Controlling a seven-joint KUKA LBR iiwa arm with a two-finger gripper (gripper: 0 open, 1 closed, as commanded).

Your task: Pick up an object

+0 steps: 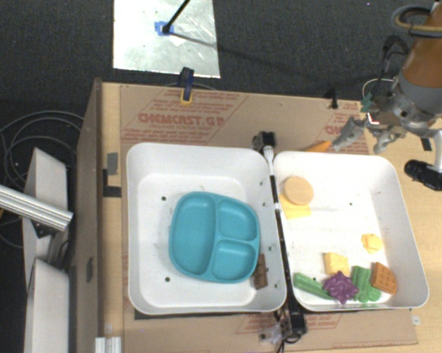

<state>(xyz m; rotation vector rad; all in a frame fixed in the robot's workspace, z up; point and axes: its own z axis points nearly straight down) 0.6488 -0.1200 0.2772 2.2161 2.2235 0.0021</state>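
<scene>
Toys lie scattered in the right bin [404, 207]: a tan disc [298, 188] on a yellow slab at the far left, a small yellow piece [371, 242] toward the right wall, and a near-edge cluster of yellow block [335, 263], purple grapes [340, 286], green pieces [363, 282] and a waffle [382, 278]. The left bin [144, 206] carries a blue divided plate [215, 237]. The gripper [364, 134] hangs beyond the right bin's far rim, fingers spread apart with nothing between them, probably staged high so it can descend onto whichever toy is chosen.
</scene>
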